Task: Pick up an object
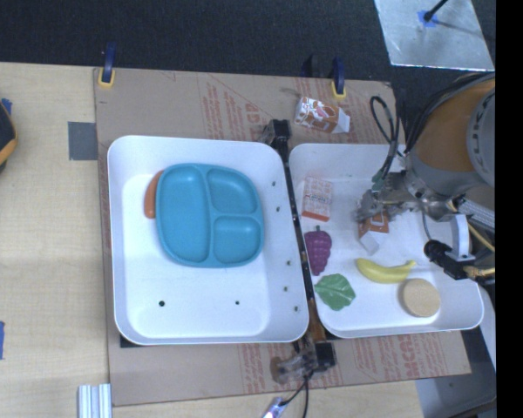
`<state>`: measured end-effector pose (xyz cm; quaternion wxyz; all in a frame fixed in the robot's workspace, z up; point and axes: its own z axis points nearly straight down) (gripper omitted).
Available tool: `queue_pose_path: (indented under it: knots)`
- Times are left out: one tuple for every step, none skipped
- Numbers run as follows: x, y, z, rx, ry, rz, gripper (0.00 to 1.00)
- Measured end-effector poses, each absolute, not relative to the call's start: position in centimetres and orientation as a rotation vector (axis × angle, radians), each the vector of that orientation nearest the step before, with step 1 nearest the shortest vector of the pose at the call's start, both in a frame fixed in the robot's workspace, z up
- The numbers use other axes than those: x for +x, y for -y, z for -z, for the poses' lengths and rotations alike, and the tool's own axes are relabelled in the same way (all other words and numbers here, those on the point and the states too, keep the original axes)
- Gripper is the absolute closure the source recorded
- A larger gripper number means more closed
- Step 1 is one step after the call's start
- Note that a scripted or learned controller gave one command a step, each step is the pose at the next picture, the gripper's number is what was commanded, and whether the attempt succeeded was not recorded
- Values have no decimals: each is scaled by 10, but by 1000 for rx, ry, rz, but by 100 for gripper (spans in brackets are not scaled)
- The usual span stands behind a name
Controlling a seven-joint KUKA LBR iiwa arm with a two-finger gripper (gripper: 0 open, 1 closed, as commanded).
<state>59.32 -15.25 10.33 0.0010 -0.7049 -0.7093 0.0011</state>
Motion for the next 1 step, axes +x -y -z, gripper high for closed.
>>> queue_pose_path:
  knots:
    - [578,78,-192,-2215,2225,-1,100]
